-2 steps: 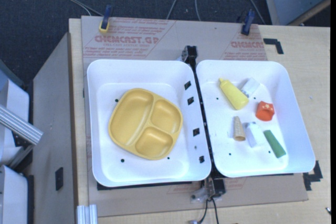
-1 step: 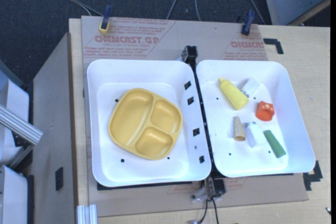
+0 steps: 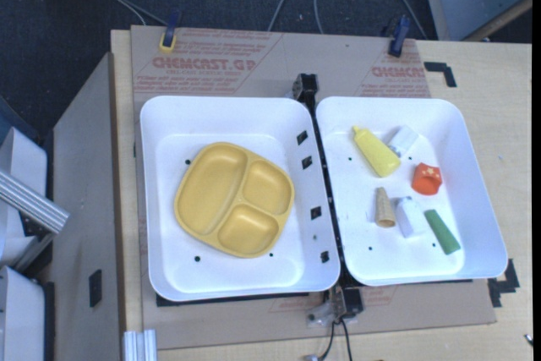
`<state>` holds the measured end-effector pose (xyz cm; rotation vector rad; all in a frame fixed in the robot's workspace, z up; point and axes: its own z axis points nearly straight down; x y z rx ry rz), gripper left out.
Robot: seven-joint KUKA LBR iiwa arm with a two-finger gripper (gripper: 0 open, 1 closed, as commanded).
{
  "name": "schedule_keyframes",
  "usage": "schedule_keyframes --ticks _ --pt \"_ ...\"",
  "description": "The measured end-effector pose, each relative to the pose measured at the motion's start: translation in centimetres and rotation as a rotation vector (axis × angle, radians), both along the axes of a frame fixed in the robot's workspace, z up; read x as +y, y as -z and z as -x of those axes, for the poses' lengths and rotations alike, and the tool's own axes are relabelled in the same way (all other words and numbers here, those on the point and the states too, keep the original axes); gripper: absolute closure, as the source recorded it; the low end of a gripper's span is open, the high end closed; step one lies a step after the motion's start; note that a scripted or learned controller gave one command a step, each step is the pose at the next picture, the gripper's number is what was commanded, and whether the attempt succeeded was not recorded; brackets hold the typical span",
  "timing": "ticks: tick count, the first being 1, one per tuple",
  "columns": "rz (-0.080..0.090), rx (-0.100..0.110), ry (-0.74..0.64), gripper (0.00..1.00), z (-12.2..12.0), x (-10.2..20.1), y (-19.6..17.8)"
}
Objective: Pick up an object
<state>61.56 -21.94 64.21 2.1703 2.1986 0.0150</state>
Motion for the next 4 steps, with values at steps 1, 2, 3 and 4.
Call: schedule_keyframes --ticks 1,2,3,4 --pt "0.003 -0.005 -0.001 1.0 0.0 0.1 -1.2" --pt "0.006 -0.011 -0.003 1.0 0.0 0.1 -2.4" --pt "0.009 -0.015 -0.004 1.0 0.0 0.2 -3.5" --pt "0.013 -0.021 -0.005 1.0 0.0 0.3 -4.7"
